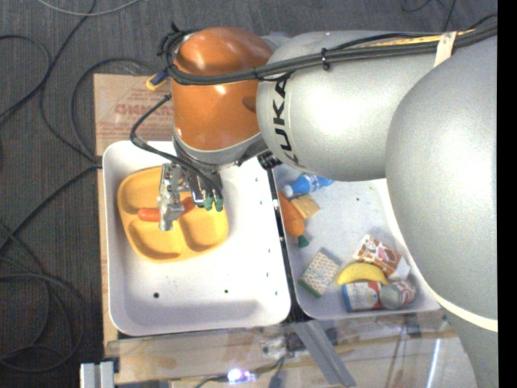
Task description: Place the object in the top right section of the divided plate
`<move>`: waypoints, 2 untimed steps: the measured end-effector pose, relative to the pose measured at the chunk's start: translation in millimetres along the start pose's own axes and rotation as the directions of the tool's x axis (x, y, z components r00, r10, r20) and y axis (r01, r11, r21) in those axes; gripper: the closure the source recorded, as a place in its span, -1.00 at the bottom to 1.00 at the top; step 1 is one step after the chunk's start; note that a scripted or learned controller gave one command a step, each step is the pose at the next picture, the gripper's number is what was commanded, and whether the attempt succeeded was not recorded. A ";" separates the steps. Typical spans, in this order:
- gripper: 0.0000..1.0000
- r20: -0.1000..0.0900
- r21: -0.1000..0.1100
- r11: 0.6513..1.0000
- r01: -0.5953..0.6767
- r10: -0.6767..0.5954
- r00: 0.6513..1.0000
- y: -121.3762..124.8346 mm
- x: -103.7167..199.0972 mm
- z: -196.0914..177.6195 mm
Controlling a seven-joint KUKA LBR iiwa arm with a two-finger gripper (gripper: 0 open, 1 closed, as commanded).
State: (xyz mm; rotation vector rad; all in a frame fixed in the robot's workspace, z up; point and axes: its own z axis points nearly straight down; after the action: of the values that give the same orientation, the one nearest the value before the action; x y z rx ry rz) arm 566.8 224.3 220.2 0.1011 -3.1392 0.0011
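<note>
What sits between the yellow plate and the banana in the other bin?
In the camera view, between the plate and the banana lie bare left-bin floor, the two bins' adjoining rims, an orange carrot-like toy and a patterned packet.

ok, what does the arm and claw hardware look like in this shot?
The arm is a bulky, rounded light-grey KUKA, with black lettering partly visible near the wrist. A glossy orange band sits above the wrist. Black cables run along the top of the arm and loop around the orange section. The claw is a small metallic assembly with green-tipped parts beside it.
</note>
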 end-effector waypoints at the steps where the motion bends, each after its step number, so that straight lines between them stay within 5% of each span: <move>1: 1.00 -0.003 0.001 0.997 0.076 -0.076 0.997 -72.3 66.3 26.3; 2: -1.00 -0.003 0.000 0.997 0.076 -0.076 0.997 -72.2 66.2 26.1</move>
State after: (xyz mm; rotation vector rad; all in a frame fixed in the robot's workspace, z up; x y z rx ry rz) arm 505.4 148.0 194.2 0.2201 -3.1303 0.0017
